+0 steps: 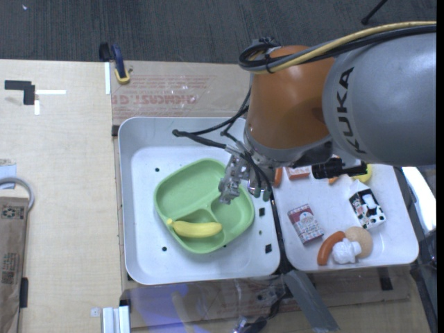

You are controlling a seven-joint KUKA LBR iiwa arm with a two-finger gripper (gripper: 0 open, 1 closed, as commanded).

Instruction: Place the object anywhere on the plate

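Jaws [234,184] hang over the green plate's [239,217] upper right part; whether they are parted or closed I cannot tell. Banana [196,228] already lies in the plate's lower compartment, so the placing looks done; only the retreat remains.

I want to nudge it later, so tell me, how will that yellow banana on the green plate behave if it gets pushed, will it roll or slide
The banana lies on its curved side in the green plate, so it would probably pivot or slide, not roll far. Its glossy, even skin suggests a stiff, light plastic toy, likely slippery. The plate's raised rim beside it should stop it.
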